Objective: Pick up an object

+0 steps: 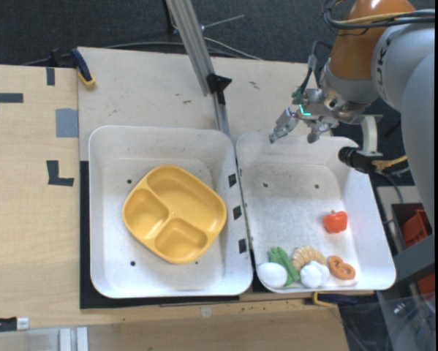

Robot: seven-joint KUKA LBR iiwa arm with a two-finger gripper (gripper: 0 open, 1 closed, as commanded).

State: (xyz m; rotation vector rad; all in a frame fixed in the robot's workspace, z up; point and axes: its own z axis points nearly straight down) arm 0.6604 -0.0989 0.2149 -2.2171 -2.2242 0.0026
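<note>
Tan table [153,86] carrying two white bins side by side. Left bin [102,196] holding a yellow divided plate [175,213]. Right bin [292,189] holding a red pepper toy [335,221] at mid-right, plus a green toy [281,260], two white pieces [272,273], and an orange pretzel [341,268] along the near edge. Claw [297,129] spread, pinching nothing, above the right bin's far rim, well apart from the toys.

even bright light, soft shadows, slight blur
</note>
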